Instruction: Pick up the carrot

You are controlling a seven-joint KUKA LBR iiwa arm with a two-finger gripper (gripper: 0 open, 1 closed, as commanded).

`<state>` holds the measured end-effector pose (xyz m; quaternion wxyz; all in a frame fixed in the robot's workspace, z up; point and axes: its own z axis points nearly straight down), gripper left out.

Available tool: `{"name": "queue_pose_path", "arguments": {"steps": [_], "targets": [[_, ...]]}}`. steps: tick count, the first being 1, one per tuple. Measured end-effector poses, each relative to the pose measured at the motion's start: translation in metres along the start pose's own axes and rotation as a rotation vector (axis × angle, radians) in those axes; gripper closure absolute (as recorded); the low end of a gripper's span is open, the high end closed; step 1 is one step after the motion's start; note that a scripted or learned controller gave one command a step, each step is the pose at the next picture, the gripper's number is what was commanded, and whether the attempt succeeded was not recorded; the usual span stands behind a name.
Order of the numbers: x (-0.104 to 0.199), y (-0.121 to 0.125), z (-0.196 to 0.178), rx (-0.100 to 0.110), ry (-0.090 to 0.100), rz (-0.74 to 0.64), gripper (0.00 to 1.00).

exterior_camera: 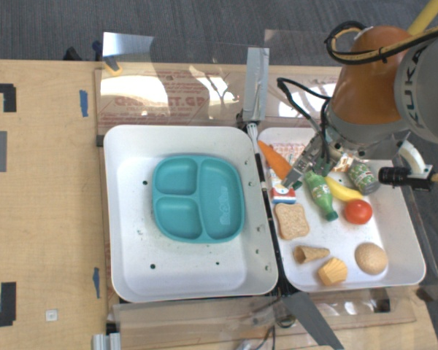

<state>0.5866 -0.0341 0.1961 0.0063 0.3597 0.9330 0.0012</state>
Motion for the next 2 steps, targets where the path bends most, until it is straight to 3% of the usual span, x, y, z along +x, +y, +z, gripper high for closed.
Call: {"name": "queue_pose_path", "arguments": {"steps": [1, 2], "targets": [[-0.001, 0.002, -0.010, -0.003, -0.006, -0.003, 1.00], [0.085, 0.058, 0.012, 0.009, 0.014, 0.115, 1.00]]}}
